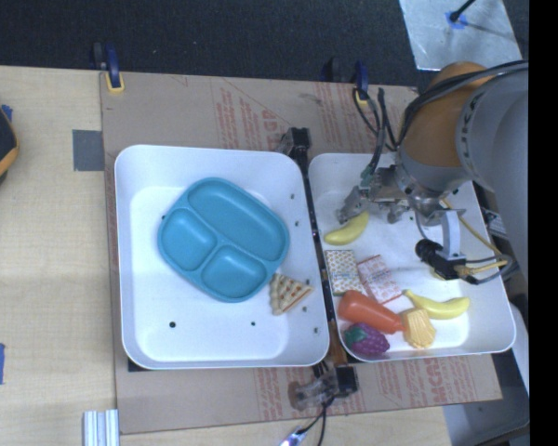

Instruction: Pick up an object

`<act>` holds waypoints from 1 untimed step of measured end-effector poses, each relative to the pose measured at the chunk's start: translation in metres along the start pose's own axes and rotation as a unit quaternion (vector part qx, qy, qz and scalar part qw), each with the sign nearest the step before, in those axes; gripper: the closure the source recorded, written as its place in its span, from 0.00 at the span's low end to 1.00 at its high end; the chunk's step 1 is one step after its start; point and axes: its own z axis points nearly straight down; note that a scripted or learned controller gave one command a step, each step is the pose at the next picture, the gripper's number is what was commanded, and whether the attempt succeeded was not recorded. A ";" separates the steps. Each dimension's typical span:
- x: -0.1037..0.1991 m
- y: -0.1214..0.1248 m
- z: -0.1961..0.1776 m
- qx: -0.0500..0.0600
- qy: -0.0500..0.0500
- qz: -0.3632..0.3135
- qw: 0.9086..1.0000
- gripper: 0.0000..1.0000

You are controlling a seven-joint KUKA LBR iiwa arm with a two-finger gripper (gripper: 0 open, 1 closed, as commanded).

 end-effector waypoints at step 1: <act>0.010 0.031 -0.001 -0.001 0.001 0.001 1.000 0.00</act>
